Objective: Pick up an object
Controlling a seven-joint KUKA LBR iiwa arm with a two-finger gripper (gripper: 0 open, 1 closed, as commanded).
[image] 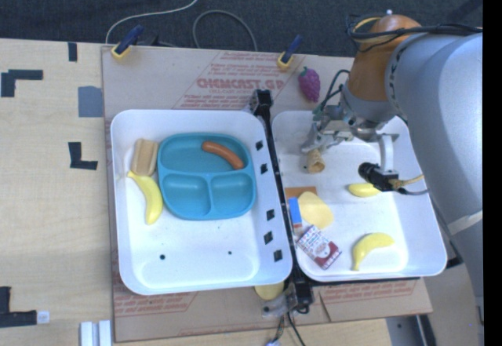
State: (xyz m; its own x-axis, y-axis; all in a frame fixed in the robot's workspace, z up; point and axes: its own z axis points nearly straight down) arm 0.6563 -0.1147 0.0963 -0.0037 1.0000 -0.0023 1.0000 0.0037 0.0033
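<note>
The gripper (323, 140) hangs low in the right bin (420, 246), just at 12 o'clock of a small tan cork-like piece (314, 162); the approach step seems in hand, and next it must descend and close around this piece.

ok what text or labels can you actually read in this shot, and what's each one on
"CHEMCAST GP", red print, partly legible, on the brown board behind the bins; the smaller lines around it are too blurred to read.
Red print on the same board below the left bin: too small to read.
The red and white packet in the right bin: print unreadable.
</note>
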